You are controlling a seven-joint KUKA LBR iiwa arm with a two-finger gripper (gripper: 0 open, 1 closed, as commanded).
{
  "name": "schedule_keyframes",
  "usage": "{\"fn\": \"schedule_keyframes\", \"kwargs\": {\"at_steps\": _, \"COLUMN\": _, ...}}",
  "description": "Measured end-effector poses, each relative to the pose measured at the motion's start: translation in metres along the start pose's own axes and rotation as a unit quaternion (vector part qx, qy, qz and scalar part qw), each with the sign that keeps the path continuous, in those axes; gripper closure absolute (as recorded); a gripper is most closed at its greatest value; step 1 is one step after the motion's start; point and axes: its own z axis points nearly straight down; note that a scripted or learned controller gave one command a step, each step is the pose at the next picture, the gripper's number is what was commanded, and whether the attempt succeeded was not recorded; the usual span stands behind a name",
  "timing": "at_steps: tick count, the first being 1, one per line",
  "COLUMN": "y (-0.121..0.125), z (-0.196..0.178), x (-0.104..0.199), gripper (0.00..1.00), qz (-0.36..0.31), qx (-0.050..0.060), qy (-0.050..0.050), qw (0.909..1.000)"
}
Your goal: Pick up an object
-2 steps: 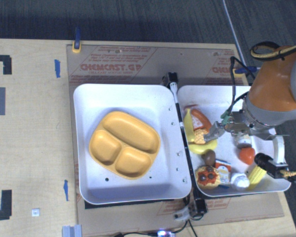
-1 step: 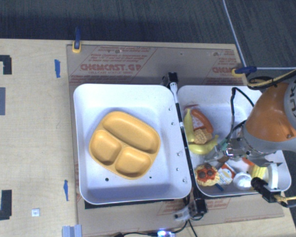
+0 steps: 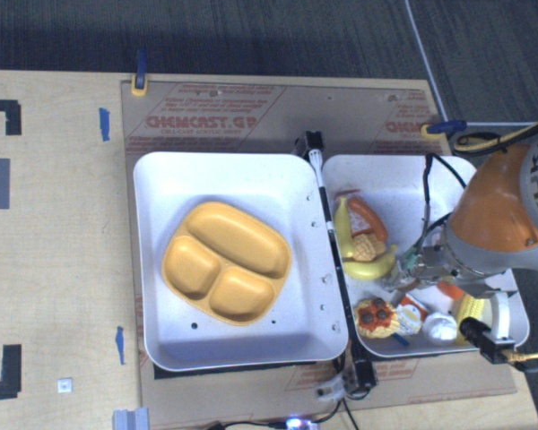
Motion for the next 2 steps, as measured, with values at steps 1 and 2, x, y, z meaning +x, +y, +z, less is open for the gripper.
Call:
{"fn": "schedule_keyframes", "kwargs": {"at_steps": 1, "y": -0.013, "z": -0.088, "x": 0.079, "gripper": 1.0, "qz": -0.002, "qx": 0.004, "qy": 0.002, "qw": 1.0}}
{"fn": "schedule_keyframes", "kwargs": {"at_steps": 2, "y": 0.009, "z": -0.088, "x": 0.139, "gripper": 1.0, "qz": -0.002, "qx": 0.004, "qy": 0.002, "qw": 1.0}}
